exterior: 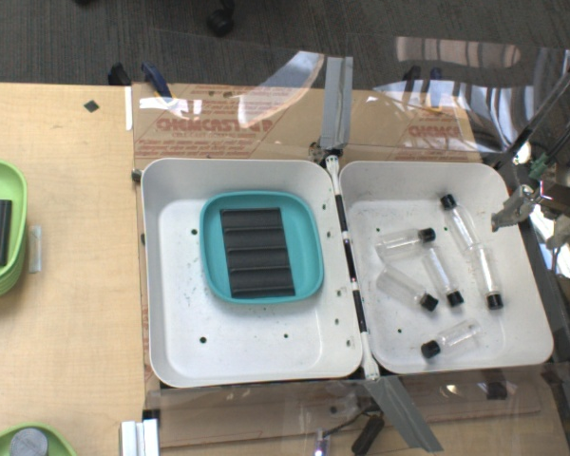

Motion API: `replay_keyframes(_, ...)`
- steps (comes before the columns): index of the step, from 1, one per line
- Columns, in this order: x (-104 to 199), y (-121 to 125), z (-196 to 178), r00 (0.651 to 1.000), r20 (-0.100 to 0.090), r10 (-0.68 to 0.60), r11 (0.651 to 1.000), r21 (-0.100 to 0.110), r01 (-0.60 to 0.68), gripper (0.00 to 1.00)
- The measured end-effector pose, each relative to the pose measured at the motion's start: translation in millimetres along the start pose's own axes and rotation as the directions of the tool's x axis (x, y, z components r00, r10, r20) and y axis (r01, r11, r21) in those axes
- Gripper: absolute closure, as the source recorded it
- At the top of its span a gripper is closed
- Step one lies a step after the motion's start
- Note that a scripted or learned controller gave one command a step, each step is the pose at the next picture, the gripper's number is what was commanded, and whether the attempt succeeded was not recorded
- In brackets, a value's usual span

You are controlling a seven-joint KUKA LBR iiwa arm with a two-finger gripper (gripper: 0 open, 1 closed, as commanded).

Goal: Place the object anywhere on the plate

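Several clear tubes (444,272) lie in the right bin (513,350); gripper state cannot be told.

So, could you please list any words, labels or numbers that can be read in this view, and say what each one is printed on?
Red printing on the clear plastic sheet behind the left white bin: large letters, too blurred and glare-struck to read reliably.
Red printing on the clear plastic sheet behind the right white bin: also too blurred to read.
Teal square plate, clear capped tubes, green tray: no readable text.
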State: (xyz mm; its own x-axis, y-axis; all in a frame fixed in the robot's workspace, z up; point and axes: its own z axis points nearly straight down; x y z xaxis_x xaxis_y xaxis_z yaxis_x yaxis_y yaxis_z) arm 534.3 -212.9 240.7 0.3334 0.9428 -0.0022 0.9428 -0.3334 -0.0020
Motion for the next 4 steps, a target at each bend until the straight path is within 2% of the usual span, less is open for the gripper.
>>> replay_keyframes(1, 17.6, 26.5, -80.2, 0.995, 0.0, 0.1, 0.995, 0.001, -0.1, 0.0)
replay_keyframes(2, 27.2, 79.8, -124.7, 0.97, 0.001, 0.244, 0.97, 0.001, -0.244, 0.0)
replay_keyframes(3, 46.3, 115.9, -166.8, 0.948, 0.0, 0.317, 0.948, 0.001, -0.317, 0.0)
replay_keyframes(4, 35.1, 104.9, -188.1, 0.896, 0.001, 0.444, 0.896, 0.002, -0.444, 0.0)
